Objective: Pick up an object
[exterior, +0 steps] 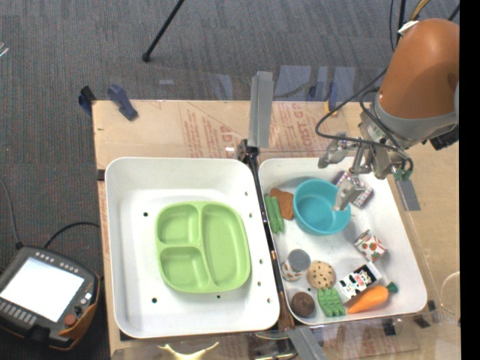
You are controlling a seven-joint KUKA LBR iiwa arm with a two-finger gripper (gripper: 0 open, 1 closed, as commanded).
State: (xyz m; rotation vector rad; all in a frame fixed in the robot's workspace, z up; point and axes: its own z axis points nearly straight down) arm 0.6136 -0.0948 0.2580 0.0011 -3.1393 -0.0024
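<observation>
Teal bowl (320, 206) sits directly under the claw (347, 193), rim touching.

The pincer (346, 195) hangs at the rim of a teal bowl (321, 207) in the right bin (409, 235), among a toy carrot (368, 299), cookie (321, 274) and small cartons, while a green divided plate (202, 246) lies in the left bin (127, 201).

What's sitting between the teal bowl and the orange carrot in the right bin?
In the camera view, between the teal bowl and the carrot lie a small red-and-white carton and a black-and-white carton.
</observation>
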